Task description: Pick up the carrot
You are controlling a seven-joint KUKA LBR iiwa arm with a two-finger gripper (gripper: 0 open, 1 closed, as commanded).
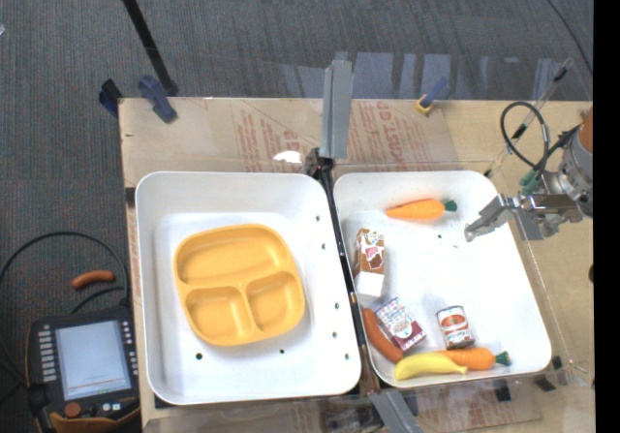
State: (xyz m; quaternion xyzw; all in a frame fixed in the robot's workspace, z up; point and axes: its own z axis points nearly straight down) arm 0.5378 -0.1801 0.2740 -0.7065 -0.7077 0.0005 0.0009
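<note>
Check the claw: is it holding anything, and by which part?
Nothing is held. The claw hangs over the right bin's right side with nothing between its fingers; the nearest carrot lies apart, to its left.

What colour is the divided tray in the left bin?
Yellow-orange. The tray, with three compartments, shows best in the camera view, lying in the left bin.

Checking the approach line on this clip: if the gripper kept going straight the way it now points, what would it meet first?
The gripper points left and slightly down over the right bin. Straight on, the bare bin floor looks likeliest; the carrot lies just above that line, the milk carton further left. Height is unclear.
</note>
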